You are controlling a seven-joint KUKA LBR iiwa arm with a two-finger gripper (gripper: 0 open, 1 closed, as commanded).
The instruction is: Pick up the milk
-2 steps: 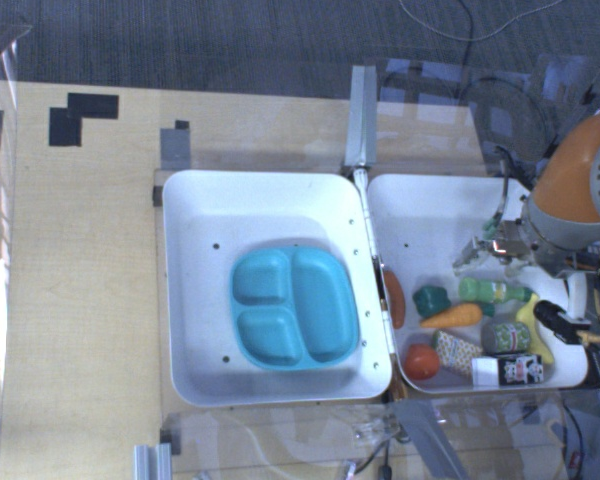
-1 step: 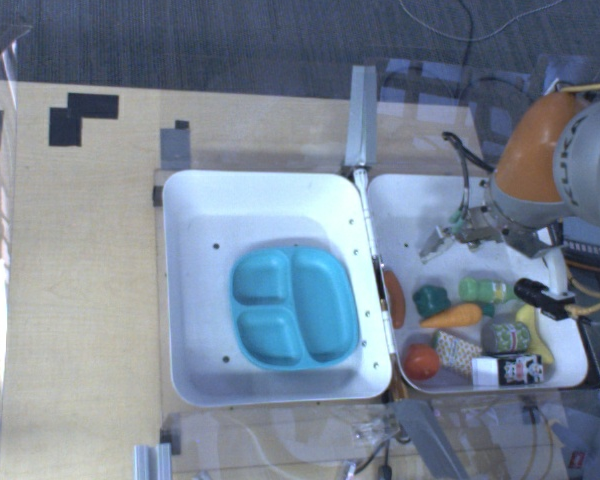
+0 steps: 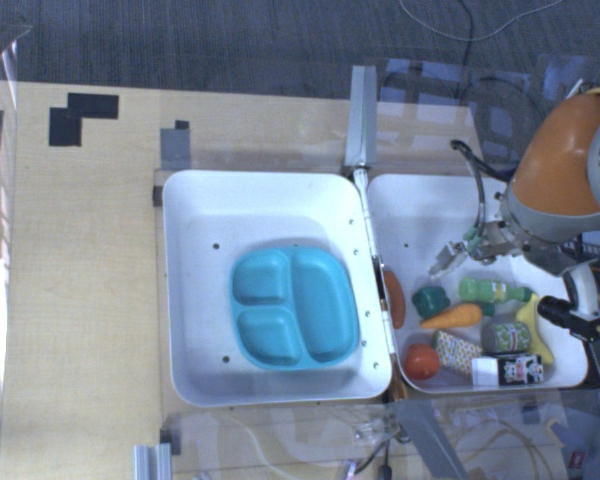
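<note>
2 shallow white bins sit side by side on the pale worktop (image 3: 80,268). The left bin (image 3: 195,368) holds a blue divided tray (image 3: 295,306) with 3 compartments, lying flat near the middle. The right bin (image 3: 410,208) carries a cluster of small things along its near and right side: a red tomato (image 3: 422,361), a patterned packet (image 3: 457,350), an orange carrot (image 3: 452,317), a dark green piece (image 3: 431,299), a green bottle (image 3: 493,291) lying on its side, a yellow banana (image 3: 533,325), a grey can (image 3: 506,337) and a brown item (image 3: 394,299) against the left wall.

The milk (image 3: 511,371) is a small white carton with black markings, lying on its side at the near edge of the right bin, just beside the patterned packet and in front of the grey can.

The arm (image 3: 570,163) reaches in from the right, its orange band high over the bin's far right part. The tool (image 3: 458,253) hangs above the bare floor of the right bin, apart from the milk and beyond the green bottle; its fingers look spread, with nothing between them.
</note>
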